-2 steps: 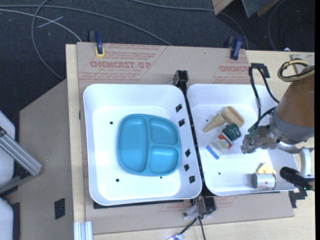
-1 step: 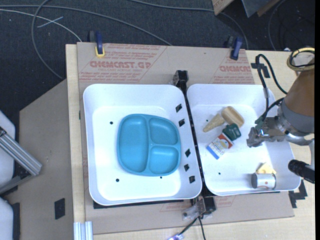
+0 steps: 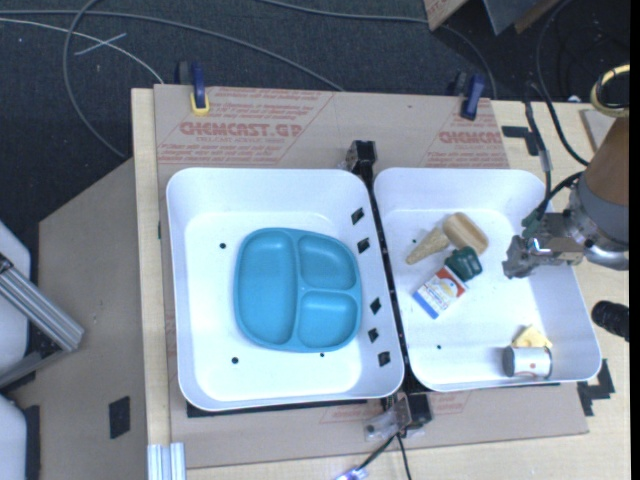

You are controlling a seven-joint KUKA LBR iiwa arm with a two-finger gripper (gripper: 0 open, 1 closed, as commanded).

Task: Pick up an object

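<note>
My gripper hangs over the right side of the right bin, on the grey arm that comes in from the right. It is a short way right of a small dark green object, apart from it. A tan cone-shaped object lies just above the green one. A small red, white and blue box lies below and left of it. A yellow and grey object rests near the bin's front right corner.
The left bin holds a blue divided plate. A black divider with clips runs between the bins. Cables trail over the dark floor behind the bench. Two blue clamps grip the bench's back edge.
</note>
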